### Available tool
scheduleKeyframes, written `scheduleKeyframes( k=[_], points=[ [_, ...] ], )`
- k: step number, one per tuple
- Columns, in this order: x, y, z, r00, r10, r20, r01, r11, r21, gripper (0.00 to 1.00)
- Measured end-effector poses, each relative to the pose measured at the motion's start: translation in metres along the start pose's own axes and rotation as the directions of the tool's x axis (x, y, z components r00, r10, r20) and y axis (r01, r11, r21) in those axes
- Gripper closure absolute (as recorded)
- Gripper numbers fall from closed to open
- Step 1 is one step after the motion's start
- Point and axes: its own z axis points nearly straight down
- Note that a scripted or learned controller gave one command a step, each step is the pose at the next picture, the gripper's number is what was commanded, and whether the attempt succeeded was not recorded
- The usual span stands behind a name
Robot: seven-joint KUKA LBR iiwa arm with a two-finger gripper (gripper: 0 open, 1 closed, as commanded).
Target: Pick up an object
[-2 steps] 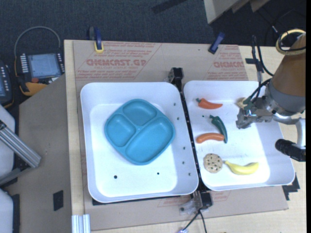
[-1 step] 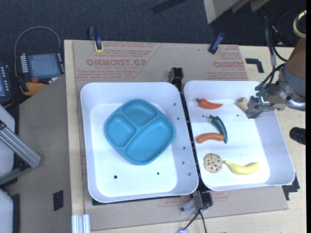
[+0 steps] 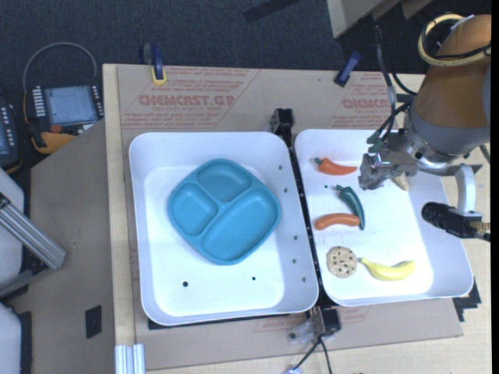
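The tool (image 3: 380, 171) hangs over the far part of the right bin (image 3: 448, 287), just beside the right end of the red pepper (image 3: 337, 165). Whether it is wide or narrow I cannot tell, and nothing is seen inside it.

The nearest thing to take is this red pepper, which lies close to the far left corner of the right bin. Its long axis runs almost parallel to the bin's far edge, with the thin end toward the left bin (image 3: 148, 287).

To do the step well, I think the tool should move a little toward the left, above the middle of the pepper, and close across the short width, not along the length. The green pepper (image 3: 352, 202) lies near, so the descent must be straight.
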Motion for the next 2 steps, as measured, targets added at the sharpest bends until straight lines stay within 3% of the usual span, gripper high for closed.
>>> scheduleKeyframes(
  k=[1, 2],
  points=[
    [0.053, 0.0, 0.011, 1.0, 0.001, 0.001, -0.001, 1.0, 0.0, 1.0],
    [0.11, 0.018, 0.007, 1.0, -0.001, 0.001, 0.001, 1.0, -0.006, 1.0]
  ],
)
